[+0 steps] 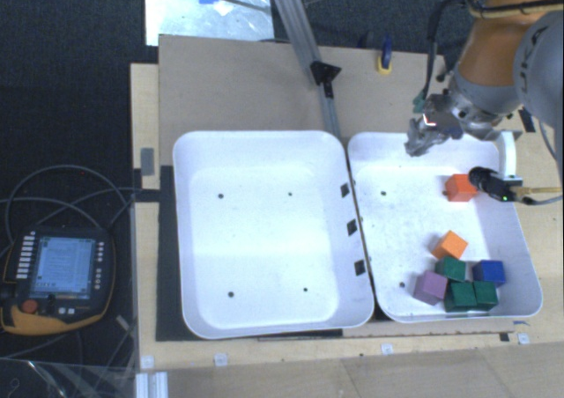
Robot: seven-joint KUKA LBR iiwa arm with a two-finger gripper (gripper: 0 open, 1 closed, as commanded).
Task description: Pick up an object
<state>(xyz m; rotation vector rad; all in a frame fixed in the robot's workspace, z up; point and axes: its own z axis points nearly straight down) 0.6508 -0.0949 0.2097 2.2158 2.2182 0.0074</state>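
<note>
The gripper [425, 136] hung over the right bin's [397, 220] far edge, how far open I cannot tell, well apart from the red-orange block [458, 187] and the clustered blocks [458, 280] near the front corner.

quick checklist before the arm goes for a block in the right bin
1. Blocks in reach: ok. All lie in the right bin; a red block sits alone, and the rest cluster near the front corner.
2. Easiest target apart from others: ok. The red block touches no other block.
3. Tool above the bin: ok. It hangs over the bin's far edge, left of the red block.
4. Tool holding nothing: cannot tell. Its tip is too blurred.
5. Cluster separable: not ok. The orange block, purple block, blue block and green blocks are packed together.
</note>
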